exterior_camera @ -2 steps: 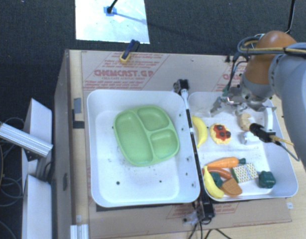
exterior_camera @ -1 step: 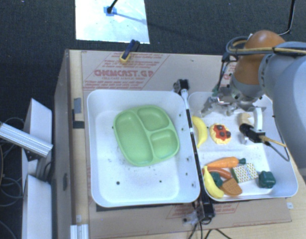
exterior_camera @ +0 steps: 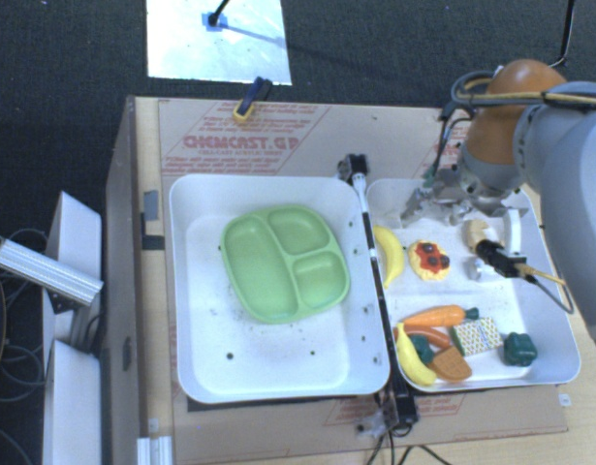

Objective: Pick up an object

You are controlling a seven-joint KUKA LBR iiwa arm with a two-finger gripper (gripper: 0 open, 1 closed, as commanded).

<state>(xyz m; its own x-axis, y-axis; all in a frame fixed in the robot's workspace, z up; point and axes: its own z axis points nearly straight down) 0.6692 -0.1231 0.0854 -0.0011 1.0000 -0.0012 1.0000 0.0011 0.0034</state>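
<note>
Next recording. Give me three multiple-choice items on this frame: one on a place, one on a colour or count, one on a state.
1. Where does the green divided plate lie?
A. In the left bin
B. In the right bin
C. On the cardboard behind the bins

2. How many bananas show in the right bin?
A. None
B. Two
C. Five

3. How does the orange carrot lie?
A. Standing upright on its tip
B. On its side among the toys at the bin's near end
C. On the green plate

Answers:
1 A: the plate sits flat in the left bin, across the divider from the toys.
2 B: one banana lies by the divider near the middle, another banana at the near corner.
3 B: the carrot lies flat beside the other food pieces, apart from the tool at the bin's far end.
</note>
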